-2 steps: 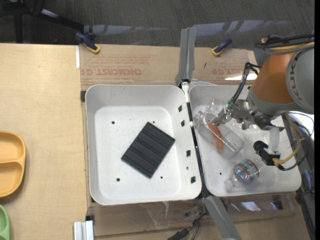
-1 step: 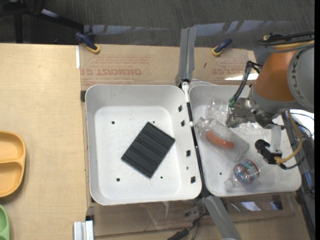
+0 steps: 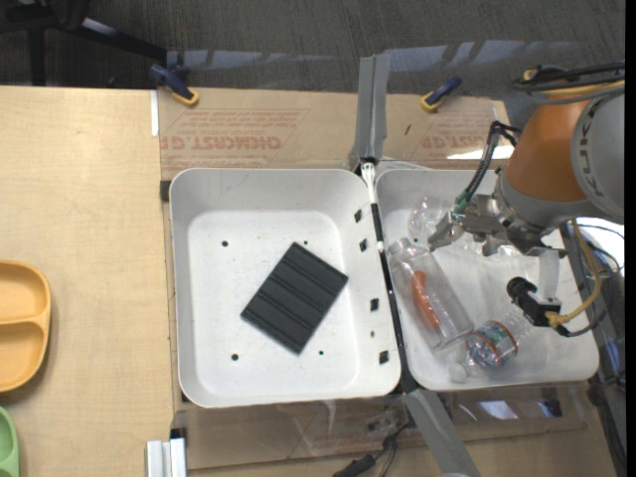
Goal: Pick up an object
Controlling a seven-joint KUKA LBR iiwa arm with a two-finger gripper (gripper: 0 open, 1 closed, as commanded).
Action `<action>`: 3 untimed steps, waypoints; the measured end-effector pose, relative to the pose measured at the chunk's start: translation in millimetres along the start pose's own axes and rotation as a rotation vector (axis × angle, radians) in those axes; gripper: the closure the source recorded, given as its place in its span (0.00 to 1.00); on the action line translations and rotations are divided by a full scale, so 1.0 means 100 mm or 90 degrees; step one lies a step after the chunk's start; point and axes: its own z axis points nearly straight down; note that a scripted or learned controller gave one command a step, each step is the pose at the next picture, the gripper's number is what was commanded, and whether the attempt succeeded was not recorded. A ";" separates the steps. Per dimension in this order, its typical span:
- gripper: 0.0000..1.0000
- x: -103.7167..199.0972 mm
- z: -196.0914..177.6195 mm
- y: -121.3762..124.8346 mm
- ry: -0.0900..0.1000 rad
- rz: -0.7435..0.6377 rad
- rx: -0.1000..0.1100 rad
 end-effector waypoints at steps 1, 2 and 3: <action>0.00 -0.62 0.35 -0.91 0.000 -0.073 0.033; 0.00 -0.05 0.38 -0.04 -0.010 -0.111 0.022; 0.00 -0.22 -0.20 -0.32 0.000 -0.111 0.030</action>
